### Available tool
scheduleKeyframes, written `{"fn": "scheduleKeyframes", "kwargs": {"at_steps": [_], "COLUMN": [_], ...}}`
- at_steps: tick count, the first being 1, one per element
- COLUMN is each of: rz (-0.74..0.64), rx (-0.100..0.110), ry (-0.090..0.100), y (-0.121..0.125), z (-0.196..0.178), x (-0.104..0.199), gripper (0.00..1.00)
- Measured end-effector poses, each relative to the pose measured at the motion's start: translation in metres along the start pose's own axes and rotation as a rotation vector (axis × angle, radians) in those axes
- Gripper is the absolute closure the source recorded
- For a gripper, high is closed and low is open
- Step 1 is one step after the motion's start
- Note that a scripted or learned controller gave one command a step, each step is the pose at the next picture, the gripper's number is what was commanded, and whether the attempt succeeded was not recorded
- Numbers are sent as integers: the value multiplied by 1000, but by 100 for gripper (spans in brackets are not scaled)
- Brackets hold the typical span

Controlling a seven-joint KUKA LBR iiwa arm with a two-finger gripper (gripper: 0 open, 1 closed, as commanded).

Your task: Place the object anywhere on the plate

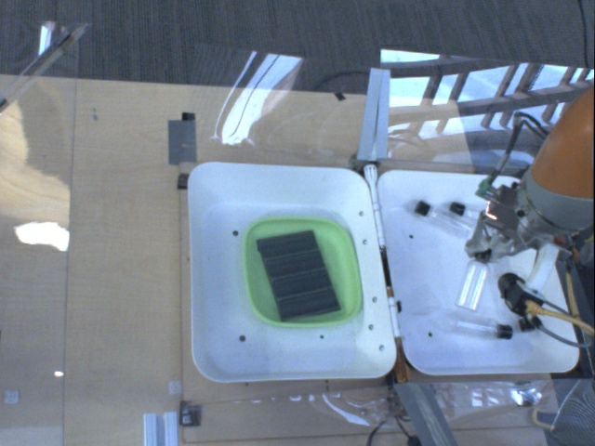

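Light wooden bench (102, 295) here, with two shallow white bins sitting right on it, touching side by side. The left bin (214, 342) is pretty much centered, the right bin (418, 342) runs toward the edge. A small dark grey block (182, 139) rests just beyond the left bin's far corner.

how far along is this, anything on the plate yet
A dark ridged block already lies on the green plate in the left bin. The gripper is over the right bin, above clear tubes; a grasp can't be confirmed. If a tube is the object, picking and placing remain.
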State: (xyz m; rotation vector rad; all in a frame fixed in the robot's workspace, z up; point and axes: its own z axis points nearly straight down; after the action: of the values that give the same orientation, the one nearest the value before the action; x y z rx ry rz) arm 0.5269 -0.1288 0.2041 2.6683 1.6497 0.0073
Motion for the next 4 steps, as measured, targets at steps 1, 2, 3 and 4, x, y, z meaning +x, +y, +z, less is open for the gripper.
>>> {"fn": "scheduleKeyframes", "kwargs": {"at_steps": [1, 2, 3, 4], "rz": [0, -98, -109, -367], "rx": [0, -3, 1, 1], "ry": [0, -1, -1, 0], "y": [0, 14, 17, 18], "z": [0, -52, -35, -30], "x": [0, -60, -65, -68], "gripper": [0, 0, 0, 0]}}
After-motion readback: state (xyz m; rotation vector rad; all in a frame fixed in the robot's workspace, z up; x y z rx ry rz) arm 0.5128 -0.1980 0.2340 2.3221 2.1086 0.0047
